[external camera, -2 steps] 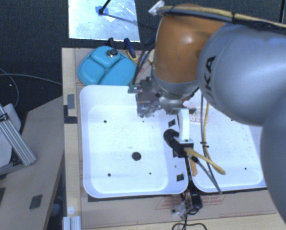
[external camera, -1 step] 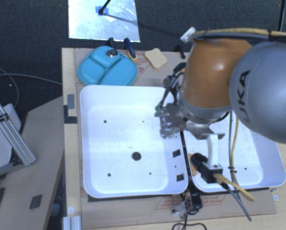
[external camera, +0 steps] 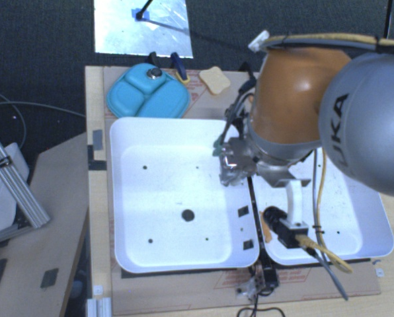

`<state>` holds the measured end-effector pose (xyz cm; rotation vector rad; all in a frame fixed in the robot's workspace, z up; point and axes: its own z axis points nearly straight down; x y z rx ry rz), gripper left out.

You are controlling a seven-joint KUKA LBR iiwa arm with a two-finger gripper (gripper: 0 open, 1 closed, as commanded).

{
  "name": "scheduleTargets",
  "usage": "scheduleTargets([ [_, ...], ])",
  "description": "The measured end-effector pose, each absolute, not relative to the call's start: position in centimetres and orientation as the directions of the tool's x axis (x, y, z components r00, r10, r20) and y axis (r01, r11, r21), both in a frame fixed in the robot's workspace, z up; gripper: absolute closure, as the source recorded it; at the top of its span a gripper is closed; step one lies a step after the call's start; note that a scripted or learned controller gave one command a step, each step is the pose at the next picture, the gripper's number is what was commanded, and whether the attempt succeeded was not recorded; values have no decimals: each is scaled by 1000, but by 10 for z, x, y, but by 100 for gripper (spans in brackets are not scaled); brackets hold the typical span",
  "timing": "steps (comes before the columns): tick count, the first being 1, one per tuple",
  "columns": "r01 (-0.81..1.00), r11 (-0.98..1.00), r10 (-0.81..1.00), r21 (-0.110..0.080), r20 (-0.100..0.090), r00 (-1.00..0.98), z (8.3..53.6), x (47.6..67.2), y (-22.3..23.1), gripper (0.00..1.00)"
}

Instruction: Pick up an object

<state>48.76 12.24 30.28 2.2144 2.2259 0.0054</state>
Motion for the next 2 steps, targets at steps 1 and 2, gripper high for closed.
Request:
scheduleTargets([
  [1,1000,8,1000,22,8,-8,479,534,169,100],
  [2,1000,-1,1000,5,2,1,497,496,131,100],
])
